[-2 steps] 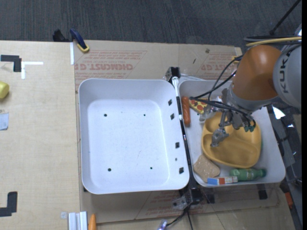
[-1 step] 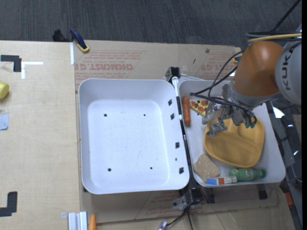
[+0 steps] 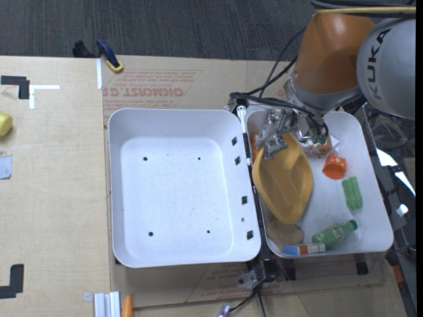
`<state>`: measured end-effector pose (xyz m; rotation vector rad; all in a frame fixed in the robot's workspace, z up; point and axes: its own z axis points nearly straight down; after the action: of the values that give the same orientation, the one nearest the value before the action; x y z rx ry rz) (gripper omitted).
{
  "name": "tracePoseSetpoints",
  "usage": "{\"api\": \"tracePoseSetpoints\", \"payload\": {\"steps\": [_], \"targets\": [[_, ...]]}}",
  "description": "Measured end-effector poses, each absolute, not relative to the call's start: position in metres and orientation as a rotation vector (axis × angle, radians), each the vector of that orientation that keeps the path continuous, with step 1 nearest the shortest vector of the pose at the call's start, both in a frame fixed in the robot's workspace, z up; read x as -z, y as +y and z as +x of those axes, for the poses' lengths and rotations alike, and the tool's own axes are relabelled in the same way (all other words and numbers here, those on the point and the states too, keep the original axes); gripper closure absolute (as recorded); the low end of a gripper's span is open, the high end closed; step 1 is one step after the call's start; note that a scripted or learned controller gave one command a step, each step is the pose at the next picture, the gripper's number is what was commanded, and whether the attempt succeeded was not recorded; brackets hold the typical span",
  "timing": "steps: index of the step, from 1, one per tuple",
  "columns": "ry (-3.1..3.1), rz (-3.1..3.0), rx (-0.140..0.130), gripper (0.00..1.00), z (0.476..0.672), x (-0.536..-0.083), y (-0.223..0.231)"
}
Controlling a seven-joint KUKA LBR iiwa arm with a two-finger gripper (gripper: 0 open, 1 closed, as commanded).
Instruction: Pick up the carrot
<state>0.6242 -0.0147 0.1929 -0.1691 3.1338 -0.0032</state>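
Gripper (image 3: 285, 132) low over the far end of the shallow white right bin (image 3: 379, 211), hanging from the grey arm with its orange band. Metal parts and black cables crowded together there, so cannot tell whether parted or closed; nothing seen clamped in it. Directly beneath, touching or nearly so, a large mustard-yellow rounded piece (image 3: 285, 182), its far edge hidden by the gripper.

Short orange cone-shaped carrot (image 3: 334, 167) lying on the right bin's floor, just to the right of the gripper and apart from it, clear of the mustard piece. Second reddish-orange scrap (image 3: 319, 150) near it, half covered by the gripper and too hidden to identify.

Nearer the front: stubby green cylinder (image 3: 352, 193), green plastic bottle (image 3: 334, 232) on its side, blue, white and red tube (image 3: 305, 249) against the front wall, pale beige disc (image 3: 285, 233) partly under the mustard piece.

Shallow white left bin (image 3: 119, 177) alongside. Small yellow object (image 3: 4, 124) cut off at the left edge.
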Motion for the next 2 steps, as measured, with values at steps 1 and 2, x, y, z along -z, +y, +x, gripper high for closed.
{"api": "tracePoseSetpoints", "payload": {"steps": [1,2], "targets": [[3.107,-0.138,0.012,1.0,0.513,-0.198,-0.066],[3.062,0.431,0.003,1.0,0.499,-0.202,-0.077]]}}
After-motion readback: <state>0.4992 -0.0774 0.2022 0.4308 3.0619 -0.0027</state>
